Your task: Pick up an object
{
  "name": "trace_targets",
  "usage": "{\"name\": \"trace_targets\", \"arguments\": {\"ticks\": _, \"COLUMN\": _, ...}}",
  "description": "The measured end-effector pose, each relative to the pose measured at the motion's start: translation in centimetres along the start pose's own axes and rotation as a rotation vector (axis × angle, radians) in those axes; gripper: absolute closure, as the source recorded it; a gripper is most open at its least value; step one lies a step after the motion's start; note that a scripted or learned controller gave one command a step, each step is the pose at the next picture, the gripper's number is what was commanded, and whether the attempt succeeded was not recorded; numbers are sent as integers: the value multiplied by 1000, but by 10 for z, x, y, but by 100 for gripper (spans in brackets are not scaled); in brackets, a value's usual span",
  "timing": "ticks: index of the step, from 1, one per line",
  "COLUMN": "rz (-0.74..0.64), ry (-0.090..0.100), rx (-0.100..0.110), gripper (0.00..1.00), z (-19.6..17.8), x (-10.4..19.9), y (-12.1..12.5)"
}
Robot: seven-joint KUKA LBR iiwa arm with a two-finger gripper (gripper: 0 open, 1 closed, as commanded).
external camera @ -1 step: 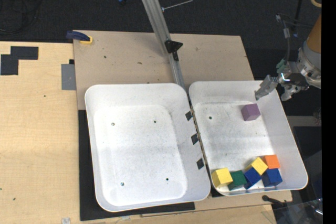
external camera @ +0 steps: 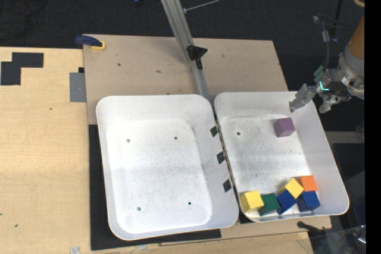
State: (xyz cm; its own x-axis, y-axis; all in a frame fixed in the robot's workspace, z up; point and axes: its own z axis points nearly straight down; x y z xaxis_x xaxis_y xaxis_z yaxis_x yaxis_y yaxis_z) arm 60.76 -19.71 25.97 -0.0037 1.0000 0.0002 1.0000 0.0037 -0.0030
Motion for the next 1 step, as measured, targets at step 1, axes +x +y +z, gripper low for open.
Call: {"name": "trace_targets", "arguments": {"ticks": 1, "rz": 1, "ry": 2, "rx": 5, "gripper": 0, "z": 55, "x": 10, "y": 0}}
